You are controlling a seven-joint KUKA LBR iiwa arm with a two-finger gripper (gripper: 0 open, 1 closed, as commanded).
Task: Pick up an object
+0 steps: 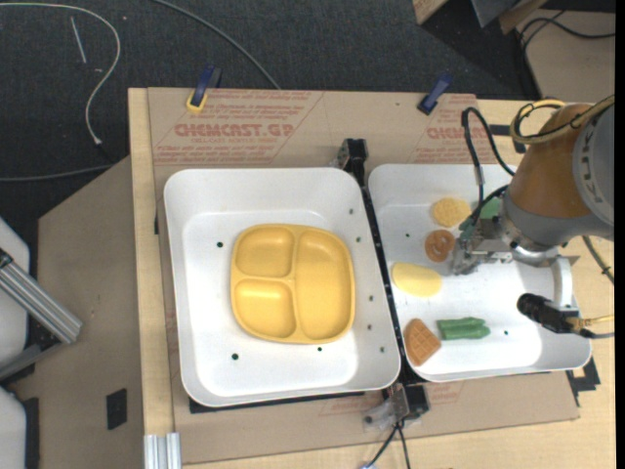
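- plate in the left bin
- right bin holds cookie, lemon, waffle, pickle
- gripper just right of cookie

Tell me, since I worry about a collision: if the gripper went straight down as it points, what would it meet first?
Probably the brown round piece just beside the gripper, or the bare floor of the right bin; depth is unclear from this slanted view.

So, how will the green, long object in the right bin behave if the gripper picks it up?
The green elongated object looks rounded, so it may roll when nudged. It seems small, probably light. Its surface appears smooth, so the gripper might slip.
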